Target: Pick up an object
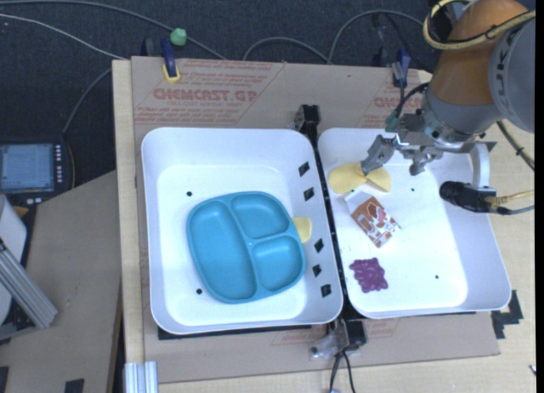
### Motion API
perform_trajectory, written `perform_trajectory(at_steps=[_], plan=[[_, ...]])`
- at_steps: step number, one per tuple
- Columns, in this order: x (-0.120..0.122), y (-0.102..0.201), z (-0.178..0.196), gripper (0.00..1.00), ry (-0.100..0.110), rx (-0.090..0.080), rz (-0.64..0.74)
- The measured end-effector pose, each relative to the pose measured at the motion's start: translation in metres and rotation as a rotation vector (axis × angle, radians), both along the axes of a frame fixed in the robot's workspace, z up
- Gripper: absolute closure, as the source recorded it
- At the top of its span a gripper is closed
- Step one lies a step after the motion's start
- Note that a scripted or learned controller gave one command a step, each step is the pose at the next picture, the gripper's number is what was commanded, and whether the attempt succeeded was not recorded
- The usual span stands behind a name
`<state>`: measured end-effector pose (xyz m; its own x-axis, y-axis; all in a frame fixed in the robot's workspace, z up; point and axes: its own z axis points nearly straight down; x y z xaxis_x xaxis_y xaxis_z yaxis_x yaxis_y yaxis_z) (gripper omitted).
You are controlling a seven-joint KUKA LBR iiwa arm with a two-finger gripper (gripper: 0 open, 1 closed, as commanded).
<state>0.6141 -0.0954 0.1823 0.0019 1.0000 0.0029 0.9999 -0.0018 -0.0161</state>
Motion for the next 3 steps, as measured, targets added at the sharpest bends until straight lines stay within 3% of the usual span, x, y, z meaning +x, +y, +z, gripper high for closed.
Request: perform_trajectory(at_steps=[1, 3], plan=[[0.003, 0.0, 0.008, 0.0, -0.014, -0.002, 0.003], [0.01, 0.005, -0.099, 0.0, -0.011, 0.0, 0.002]])
